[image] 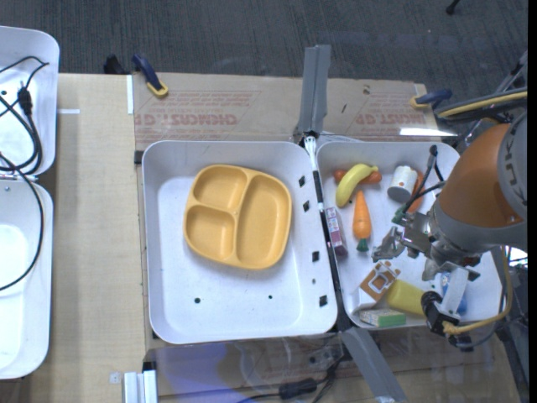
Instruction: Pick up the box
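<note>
So the box (378, 280) is sitting in the right bin (382, 151) down around 6 o'clock, touching a yellow bottle (405, 296). The gripper (396, 243) hovers just above it at 12 o'clock; can't tell how wide it's set. A banana (353, 180) and carrot (361, 217) lie up top.

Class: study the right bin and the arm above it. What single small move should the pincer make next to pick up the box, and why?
Probably a short move toward the bin's front-left and down. The pincer hangs over the right bin, just above and right of the small orange-and-white box, which lies beside the yellow item, not between its fingers.
</note>
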### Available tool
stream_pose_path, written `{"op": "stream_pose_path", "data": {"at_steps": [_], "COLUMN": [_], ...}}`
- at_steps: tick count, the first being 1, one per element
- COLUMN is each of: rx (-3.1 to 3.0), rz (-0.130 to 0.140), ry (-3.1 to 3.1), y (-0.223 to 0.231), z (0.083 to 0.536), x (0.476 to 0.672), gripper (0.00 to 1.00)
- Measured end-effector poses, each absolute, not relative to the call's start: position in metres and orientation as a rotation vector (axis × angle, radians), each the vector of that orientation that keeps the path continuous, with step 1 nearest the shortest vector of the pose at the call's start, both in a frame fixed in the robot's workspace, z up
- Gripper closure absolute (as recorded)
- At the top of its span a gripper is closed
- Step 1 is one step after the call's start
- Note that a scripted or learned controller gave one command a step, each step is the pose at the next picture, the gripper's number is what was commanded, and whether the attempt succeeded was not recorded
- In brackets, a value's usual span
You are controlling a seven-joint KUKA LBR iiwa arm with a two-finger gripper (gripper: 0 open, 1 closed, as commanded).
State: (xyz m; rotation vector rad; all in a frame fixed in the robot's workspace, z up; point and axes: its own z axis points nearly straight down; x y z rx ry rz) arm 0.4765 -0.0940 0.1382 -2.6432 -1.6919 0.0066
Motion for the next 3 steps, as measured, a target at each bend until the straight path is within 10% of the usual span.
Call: {"op": "stream_pose_path", "data": {"at_steps": [1,2,3], "rx": [-2.711,-2.616,-2.689], "rz": [0.006,0.0,0.043], "ry": [-1.584,-1.728,-1.549], "y": [-0.132,-0.197,-0.2], "z": [0.091,0.091,0.088], "x": [0.549,0.551,0.611], "gripper": [0.0,0.0,0.0]}}
